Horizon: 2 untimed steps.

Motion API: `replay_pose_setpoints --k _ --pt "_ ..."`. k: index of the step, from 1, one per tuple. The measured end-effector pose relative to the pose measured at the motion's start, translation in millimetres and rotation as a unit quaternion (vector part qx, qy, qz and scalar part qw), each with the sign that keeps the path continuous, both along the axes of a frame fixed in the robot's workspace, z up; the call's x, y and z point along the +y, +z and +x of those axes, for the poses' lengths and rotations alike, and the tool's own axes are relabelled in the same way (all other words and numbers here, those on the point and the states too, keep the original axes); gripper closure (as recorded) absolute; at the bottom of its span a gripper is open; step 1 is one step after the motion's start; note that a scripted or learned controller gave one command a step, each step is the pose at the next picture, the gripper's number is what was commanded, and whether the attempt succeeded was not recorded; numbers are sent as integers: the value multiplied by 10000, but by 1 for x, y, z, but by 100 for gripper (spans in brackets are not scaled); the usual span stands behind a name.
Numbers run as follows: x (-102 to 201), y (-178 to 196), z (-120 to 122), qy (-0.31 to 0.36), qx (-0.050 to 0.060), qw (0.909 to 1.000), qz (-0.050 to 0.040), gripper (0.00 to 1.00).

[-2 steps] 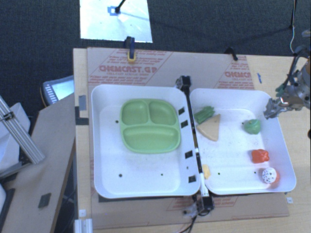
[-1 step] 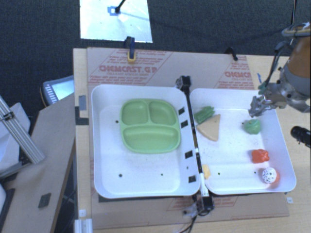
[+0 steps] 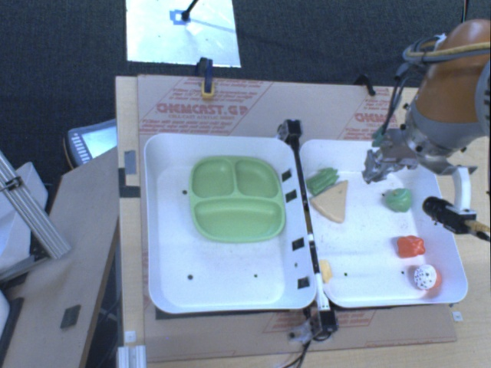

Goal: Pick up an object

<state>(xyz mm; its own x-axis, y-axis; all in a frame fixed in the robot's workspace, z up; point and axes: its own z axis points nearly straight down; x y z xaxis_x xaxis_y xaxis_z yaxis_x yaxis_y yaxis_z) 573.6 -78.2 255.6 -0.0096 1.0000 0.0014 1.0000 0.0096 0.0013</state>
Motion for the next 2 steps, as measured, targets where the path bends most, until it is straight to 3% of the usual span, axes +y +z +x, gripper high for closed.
replay_pose_setpoints --k 2 --pt "106 0 -3 0 -3 10000 2 100"
